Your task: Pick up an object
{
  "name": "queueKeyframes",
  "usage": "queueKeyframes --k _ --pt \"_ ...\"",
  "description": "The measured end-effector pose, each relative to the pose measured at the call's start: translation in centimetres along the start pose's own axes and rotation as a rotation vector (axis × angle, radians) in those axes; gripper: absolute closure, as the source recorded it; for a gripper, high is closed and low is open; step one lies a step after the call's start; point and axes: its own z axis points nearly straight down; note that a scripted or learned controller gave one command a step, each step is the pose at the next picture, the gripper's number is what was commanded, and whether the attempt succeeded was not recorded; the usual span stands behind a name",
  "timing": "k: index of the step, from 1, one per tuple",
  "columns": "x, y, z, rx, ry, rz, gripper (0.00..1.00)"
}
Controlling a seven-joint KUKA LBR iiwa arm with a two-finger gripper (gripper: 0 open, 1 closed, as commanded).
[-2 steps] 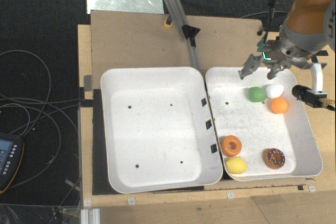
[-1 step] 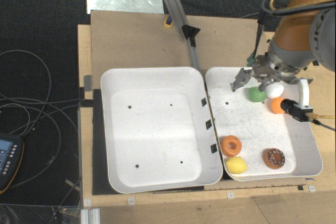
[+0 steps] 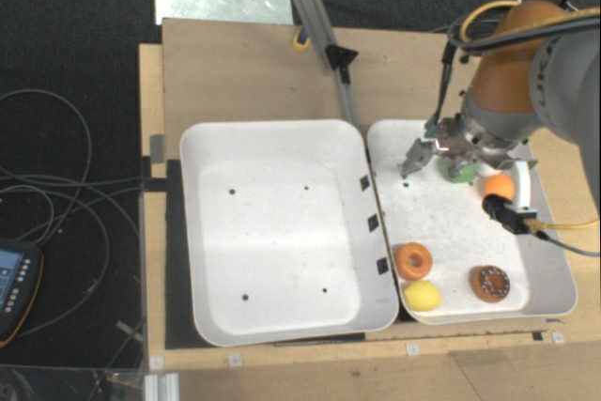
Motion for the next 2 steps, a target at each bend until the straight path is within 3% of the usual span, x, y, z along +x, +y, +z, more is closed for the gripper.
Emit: queueKeyframes --k 1,2 --pt "0.2 0.3 4.2 -0.001 0.0 0.0 0.0" --pt "0.1 0.5 2.8 -0.008 -0.001 0.0 1.0"
